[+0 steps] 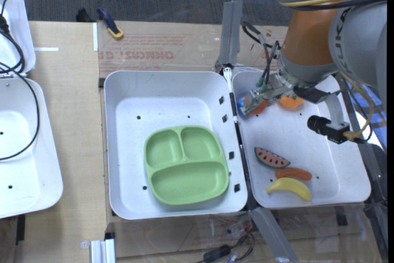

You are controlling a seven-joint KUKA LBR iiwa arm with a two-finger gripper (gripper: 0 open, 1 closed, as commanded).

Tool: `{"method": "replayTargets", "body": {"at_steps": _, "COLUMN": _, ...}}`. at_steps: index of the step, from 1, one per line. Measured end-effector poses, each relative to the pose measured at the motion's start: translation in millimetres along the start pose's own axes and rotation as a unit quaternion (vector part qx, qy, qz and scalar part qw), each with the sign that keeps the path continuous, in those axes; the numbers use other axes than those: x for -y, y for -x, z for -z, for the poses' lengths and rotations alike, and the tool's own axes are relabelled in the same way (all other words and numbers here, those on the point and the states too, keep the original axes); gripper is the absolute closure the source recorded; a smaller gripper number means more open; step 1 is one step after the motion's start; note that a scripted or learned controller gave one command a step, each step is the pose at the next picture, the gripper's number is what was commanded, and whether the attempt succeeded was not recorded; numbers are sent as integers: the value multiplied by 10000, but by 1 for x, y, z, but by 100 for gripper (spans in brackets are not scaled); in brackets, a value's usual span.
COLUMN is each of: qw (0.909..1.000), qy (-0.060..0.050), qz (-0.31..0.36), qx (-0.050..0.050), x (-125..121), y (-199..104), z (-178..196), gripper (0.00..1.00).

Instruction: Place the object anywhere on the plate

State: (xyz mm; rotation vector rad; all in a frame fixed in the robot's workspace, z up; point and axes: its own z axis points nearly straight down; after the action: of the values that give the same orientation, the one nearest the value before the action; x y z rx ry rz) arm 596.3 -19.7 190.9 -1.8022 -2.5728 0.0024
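Camera view
Toy items: a watermelon slice [271, 158], red with a dark rind; an orange carrot-like piece [297, 173] just near of it; a yellow banana [289, 188] nearest of all; an orange round fruit [290, 102] at the far side, partly under the arm.
Right bin [345, 191]: white, shallow; holds all four toys, the three near ones close together, well apart from the plate.
Left bin [120, 132]: white; holds a green plate [184, 164] with three compartments, nothing lying on it.
Claw [250, 104]: low over the right bin's far-left corner, beside a small blue and red thing; I cannot tell whether it is open or gripping anything.
Arm [320, 28]: grey with an orange band, reaching in from the right.
Table [61, 40]: pale wood with brown cardboard [154, 49] at the far side; a blue and yellow clamp [109, 23] lies there.
Left edge: a white tub [24, 157] with black cables [18, 89].
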Motion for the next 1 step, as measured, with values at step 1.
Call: {"method": "replayTargets", "body": {"at_steps": 1, "qw": 9988, "qy": -8, "qz": 489, "qx": -3, "x": 26, "y": -103, "z": 0, "gripper": 100}}
